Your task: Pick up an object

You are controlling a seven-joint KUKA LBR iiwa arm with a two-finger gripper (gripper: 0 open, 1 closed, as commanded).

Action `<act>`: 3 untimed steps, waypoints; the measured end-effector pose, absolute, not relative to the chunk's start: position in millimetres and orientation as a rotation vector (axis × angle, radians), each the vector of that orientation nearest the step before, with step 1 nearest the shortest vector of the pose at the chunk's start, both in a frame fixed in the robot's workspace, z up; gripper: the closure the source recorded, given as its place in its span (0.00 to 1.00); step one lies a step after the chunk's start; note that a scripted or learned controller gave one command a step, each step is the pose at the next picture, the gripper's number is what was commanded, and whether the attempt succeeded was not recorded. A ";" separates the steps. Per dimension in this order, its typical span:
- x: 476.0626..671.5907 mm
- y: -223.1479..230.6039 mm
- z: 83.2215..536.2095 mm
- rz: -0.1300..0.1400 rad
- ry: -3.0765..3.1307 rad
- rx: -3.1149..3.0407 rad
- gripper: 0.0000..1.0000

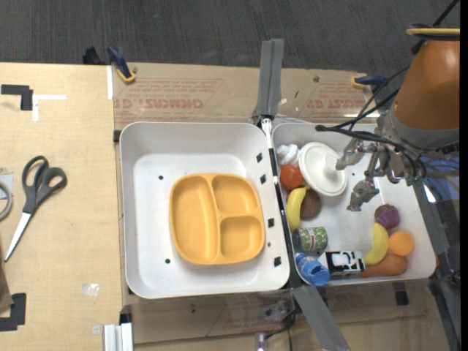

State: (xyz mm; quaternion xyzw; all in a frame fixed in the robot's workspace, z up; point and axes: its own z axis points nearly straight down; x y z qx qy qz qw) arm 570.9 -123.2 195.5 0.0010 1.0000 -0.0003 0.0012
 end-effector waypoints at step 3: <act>580.0 -93.2 109.1 -0.006 3.112 0.203 1.00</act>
